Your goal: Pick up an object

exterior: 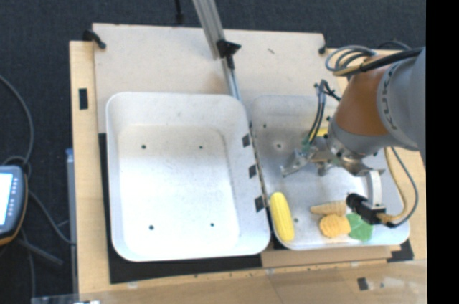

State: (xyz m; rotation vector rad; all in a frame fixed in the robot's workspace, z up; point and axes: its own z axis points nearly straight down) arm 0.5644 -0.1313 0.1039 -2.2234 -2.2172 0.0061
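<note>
We see the end effector hovering low inside the right bin, though we cannot tell its state. The yellow corn cob lies just below it, against the bin's left wall.

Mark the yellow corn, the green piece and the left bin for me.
yellow corn (282,216): camera view, middle of the cob.
green piece (359,229): camera view, its top face.
left bin (176,100): camera view, far rim.

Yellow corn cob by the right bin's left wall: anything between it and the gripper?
Nothing visible. The gripper hangs above bare bin floor, up and right of the yellow corn cob. The other toys lie to the cob's right, off that line.
</note>
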